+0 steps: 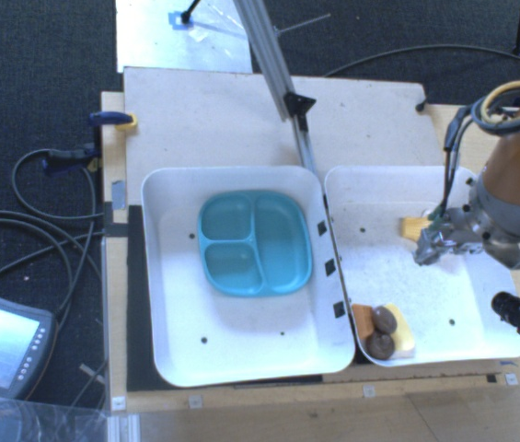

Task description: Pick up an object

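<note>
Right bin (480, 325): yellow block (415, 227) just beside the pincer (430, 249).

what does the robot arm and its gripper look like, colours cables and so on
The arm is bulky and rounded, with an orange band over a grey wrist section. Yellow and black cables loop along its upper side. The gripper is a small grey metal piece, and a black block sticks out lower down.

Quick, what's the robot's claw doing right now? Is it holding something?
Gripper: low over the right bin, next to a small yellow thing. Whether it's open, closed or holding anything cannot be told.
</note>
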Robot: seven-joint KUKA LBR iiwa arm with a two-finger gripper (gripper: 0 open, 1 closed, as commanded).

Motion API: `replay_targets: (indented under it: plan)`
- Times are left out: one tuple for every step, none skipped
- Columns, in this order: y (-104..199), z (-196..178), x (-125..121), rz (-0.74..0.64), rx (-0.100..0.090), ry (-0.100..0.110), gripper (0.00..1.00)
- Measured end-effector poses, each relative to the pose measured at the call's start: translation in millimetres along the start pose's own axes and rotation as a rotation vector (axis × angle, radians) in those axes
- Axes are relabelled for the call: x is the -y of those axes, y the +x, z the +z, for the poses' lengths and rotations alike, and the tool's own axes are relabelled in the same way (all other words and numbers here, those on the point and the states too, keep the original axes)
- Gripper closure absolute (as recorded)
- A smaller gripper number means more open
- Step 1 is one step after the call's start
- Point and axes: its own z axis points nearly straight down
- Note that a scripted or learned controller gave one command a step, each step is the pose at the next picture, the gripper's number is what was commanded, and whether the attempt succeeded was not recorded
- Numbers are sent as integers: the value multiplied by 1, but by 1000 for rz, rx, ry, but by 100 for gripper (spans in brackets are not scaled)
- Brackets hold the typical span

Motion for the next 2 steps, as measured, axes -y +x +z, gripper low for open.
replay_targets:
  plan:
    - [49,-9,-27,-5,-3,2,100]
    - [99,-15,-59,-6,-3,1,100]
